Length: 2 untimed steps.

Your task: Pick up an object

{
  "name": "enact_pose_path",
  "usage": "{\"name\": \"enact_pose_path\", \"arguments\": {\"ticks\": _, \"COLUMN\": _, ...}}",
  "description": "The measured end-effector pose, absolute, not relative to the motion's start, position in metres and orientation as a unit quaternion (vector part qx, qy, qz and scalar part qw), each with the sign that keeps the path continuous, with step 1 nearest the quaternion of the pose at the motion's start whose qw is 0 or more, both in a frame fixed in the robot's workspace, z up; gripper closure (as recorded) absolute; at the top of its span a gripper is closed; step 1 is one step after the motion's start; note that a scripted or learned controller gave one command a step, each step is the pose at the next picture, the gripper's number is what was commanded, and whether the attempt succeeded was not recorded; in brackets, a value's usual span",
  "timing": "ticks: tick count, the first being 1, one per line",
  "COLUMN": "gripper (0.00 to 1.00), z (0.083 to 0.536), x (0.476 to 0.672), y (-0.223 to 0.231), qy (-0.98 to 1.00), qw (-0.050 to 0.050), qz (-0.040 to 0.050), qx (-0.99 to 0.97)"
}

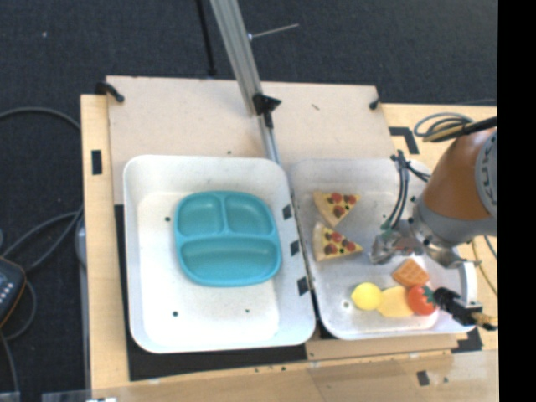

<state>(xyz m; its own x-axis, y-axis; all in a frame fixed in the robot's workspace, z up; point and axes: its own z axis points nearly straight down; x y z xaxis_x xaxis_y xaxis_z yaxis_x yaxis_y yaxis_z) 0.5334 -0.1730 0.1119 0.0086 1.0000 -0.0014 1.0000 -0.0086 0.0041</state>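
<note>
Overhead, two white bins sit side by side on the surface. The left bin (151, 224) holds a teal divided plate (227, 239) lying flat, its long axis running left to right. The right bin (360, 174) holds the toy food. Two pizza slices lie near its left wall, one above the other: the upper slice (335, 205) points its tip down and to the left, the lower slice (335, 243) has its crust edge along the bottom and its tip toward the upper left. Along the front wall sit a yellow lemon (365, 296), a pale yellow piece (394, 302) touching it, a red tomato (421, 301) and an orange waffle-like piece (410, 273). The pincer (387, 248) hangs low in the right bin, between the lower slice and the orange piece; I cannot tell its state.
</note>
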Motion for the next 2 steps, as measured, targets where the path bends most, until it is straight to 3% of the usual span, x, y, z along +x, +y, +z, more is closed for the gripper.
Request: {"name": "enact_pose_path", "arguments": {"ticks": 2, "gripper": 1.0, "z": 0.217, "x": 0.545, "y": -0.174, "qy": 0.708, "qw": 0.004, "qz": 0.0016, "qx": 0.706}}
